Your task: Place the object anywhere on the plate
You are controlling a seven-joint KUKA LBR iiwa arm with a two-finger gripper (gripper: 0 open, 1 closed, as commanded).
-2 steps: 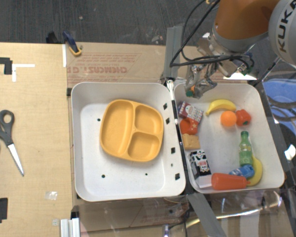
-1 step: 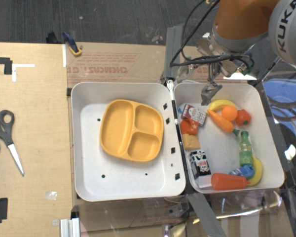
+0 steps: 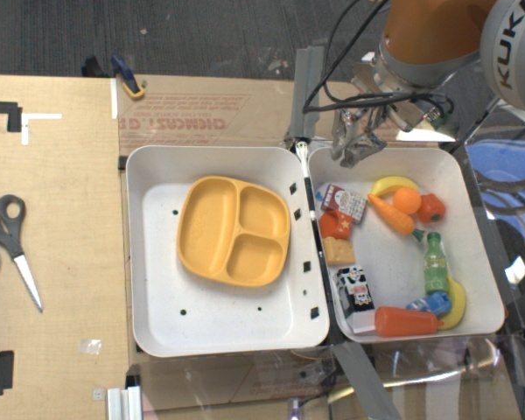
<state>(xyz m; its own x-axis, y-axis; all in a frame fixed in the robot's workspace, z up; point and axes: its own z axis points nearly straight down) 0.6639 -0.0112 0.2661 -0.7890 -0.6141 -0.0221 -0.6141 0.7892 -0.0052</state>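
An orange-yellow plate (image 3: 234, 231) with three compartments lies in the left white bin (image 3: 149, 261), with nothing on it. The right bin (image 3: 477, 261) holds several toy foods: a banana (image 3: 394, 185), an orange ball (image 3: 407, 200), a carrot (image 3: 390, 213), a red-and-white packet (image 3: 344, 202), a tan block (image 3: 339, 251), a black-and-white carton (image 3: 355, 289), a green bottle (image 3: 435, 265) and a long red-orange piece (image 3: 406, 322). My gripper (image 3: 353, 147) hangs over the right bin's far left corner, above and apart from the items. I see nothing in it.
The ridge between the bins (image 3: 311, 234) runs just right of the plate. Scissors (image 3: 13, 243) lie on the bench at far left. A blue clip (image 3: 127, 75) sits at the cardboard's far edge. Cables (image 3: 350, 33) loop behind the arm.
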